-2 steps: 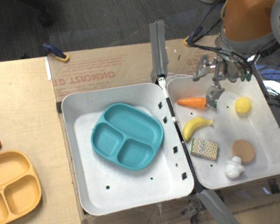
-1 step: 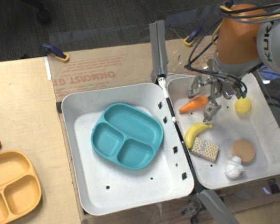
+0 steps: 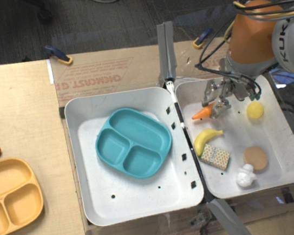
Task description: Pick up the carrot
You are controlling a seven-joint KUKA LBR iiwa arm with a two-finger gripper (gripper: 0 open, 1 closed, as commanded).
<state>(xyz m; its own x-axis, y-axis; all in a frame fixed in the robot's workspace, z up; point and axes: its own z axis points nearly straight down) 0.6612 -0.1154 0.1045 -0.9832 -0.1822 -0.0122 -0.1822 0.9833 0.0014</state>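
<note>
The robot's hand [image 3: 214, 104] reaches down into the right white bin [image 3: 286, 167], its fingers closed around the thick end of the carrot [image 3: 202, 113], whose orange tip points away to the hand's left.

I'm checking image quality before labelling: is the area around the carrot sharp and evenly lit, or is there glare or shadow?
Camera view: lighting is soft and even across the right bin, with no harsh glare; the carrot reads clearly orange, but the tool beside it is a small, cluttered metallic patch, too soft to make out in detail; the banana casts only a faint shadow.
</note>
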